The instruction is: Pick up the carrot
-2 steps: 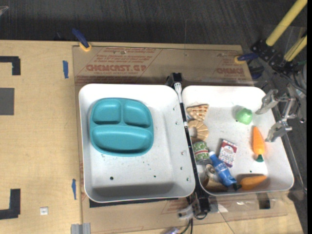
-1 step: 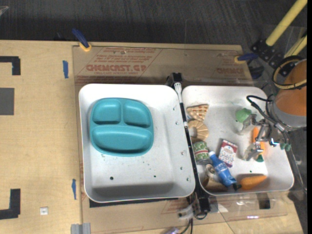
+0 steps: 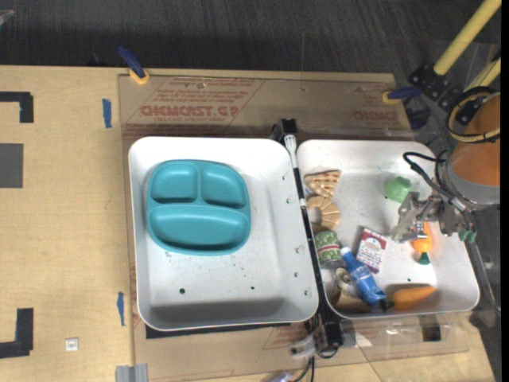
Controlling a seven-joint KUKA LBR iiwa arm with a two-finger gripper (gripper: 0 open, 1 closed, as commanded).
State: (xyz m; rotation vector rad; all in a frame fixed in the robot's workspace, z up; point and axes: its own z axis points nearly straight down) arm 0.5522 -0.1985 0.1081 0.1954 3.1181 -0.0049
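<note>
Right, from the overhead camera we see the arm reaching in over the right bin point(image 3: 380, 151), its gripper point(image 3: 415, 221) low among the clutter by the far-right wall; whether it is open or closed we cannot tell, as the metalwork blurs together from this angle. The carrot point(image 3: 413, 295), as we read it, is the long orange piece lying flat along the bin's near wall, just right of the blue bottle point(image 3: 364, 281) and apart from the gripper. A small orange-and-green piece point(image 3: 421, 247) sits just beside the gripper, which may be why it hangs there; we judge that a likely mix-up. The carrot's spot against the wall leaves little room on that side, so a grasp across its width looks the safer bet. The left bin point(image 3: 215, 301) carries a teal divided plate point(image 3: 197, 205), well out of the way.
</note>
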